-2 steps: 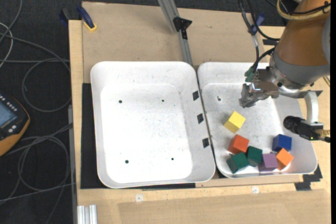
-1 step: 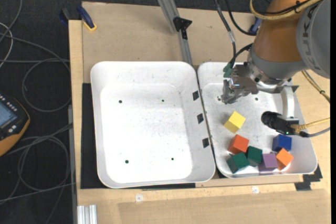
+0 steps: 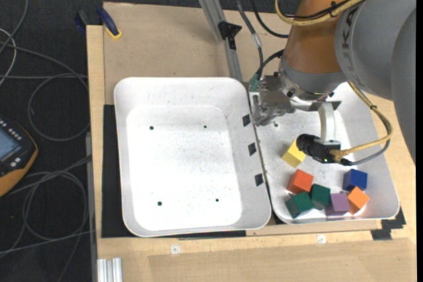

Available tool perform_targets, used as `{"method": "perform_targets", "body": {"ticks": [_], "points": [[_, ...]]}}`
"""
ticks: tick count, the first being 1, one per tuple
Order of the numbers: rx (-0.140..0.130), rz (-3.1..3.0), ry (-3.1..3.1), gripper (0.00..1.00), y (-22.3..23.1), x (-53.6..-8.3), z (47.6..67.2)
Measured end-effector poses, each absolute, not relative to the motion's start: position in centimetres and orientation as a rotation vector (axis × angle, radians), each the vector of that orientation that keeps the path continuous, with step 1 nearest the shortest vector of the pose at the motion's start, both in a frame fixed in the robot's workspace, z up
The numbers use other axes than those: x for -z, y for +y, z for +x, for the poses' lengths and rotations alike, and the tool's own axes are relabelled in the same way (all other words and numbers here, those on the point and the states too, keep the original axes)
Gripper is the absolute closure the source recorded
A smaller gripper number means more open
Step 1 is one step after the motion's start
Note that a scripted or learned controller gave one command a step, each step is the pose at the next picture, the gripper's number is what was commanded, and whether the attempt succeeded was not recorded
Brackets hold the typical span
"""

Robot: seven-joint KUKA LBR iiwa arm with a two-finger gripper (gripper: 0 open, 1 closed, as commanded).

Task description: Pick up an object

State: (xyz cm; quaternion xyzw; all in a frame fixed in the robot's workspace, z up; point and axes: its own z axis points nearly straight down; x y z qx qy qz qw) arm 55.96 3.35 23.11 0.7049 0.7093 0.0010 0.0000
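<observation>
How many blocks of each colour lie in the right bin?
Yellow block: 1
Orange blocks: 2
Green blocks: 2
Purple block: 1
Blue block: 1
Total in the right bin: 7

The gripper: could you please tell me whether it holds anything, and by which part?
It cannot be told; the gripper sits apart from the yellow block.

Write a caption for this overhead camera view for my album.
Robot arm over the right bin, end effector by its left wall, coloured blocks clustered nearby.
</observation>
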Motion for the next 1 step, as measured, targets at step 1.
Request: {"method": "perform_targets", "body": {"ticks": [1], "points": [[-0.004,2.215,2.229,1.00,8.47,-22.33,57.57]]}}
